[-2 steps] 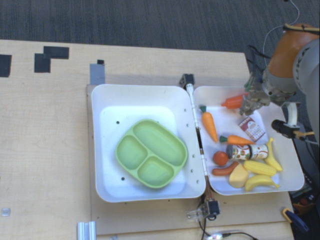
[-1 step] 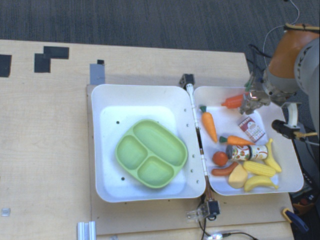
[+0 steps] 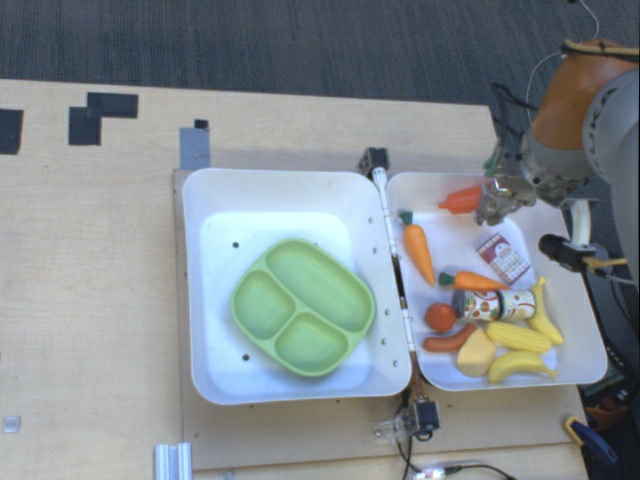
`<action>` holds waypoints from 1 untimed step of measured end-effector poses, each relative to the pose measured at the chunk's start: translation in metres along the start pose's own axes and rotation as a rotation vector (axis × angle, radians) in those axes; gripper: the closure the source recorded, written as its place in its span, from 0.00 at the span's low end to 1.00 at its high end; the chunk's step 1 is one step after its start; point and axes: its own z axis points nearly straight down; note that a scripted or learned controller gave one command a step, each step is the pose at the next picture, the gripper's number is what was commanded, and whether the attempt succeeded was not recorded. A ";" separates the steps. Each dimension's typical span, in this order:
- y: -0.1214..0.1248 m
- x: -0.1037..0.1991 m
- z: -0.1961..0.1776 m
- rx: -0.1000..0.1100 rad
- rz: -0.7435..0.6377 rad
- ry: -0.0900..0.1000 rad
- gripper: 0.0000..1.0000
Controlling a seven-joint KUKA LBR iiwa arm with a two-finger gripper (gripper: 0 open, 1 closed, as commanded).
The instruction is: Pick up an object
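Robotics laboratory. Evidence: industrial arm (image 3: pixel 590 108) over a plywood tabletop (image 3: pixel 90 298), two clamped white bins (image 3: pixel 200 268), black tape markers (image 3: pixel 100 118), loose cabling (image 3: pixel 420 448), grey carpet floor (image 3: pixel 250 18).

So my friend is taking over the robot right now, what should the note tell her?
Gripper: low over the far end of the right bin, right beside the red-orange toy vegetable. Nothing visibly held.
Right bin: carrot, small red-and-white packet, bottle lying down, tomato, corn, banana.
Left bin: green divided plate.
Done: nothing lifted yet.
Left: grab one object and raise it.
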 end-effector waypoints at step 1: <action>0.000 -0.015 0.006 0.002 0.000 0.004 1.00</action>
